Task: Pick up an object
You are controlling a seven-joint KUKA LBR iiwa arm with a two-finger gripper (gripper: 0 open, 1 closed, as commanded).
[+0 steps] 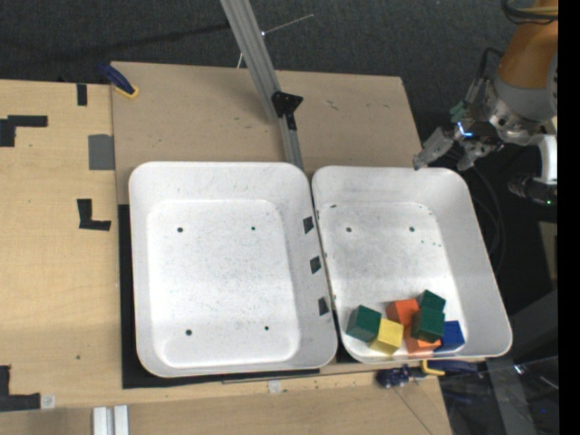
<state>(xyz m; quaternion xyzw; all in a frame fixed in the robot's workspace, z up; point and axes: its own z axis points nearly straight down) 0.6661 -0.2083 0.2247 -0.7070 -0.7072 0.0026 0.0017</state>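
Several small blocks lie bunched in the near right corner of the right bin [381, 181]: a green block [364, 323], a yellow block [390, 334], an orange block [403, 312], a dark green block [432, 314] and a blue block [451, 335]. My gripper [446, 152] hangs beyond the right bin's far right corner, outside its rim and far from the blocks. Its fingers stand open with nothing between them. The orange-banded arm [530, 57] rises behind it at the right edge.
The left bin [145, 184] lies beside the right one. A slanted metal pole [258, 53] crosses the bench down to the gap between the bins. A blue-and-yellow tool [119, 79] lies at the far left; a small blue clip [399, 378] sits under the right bin's near rim.
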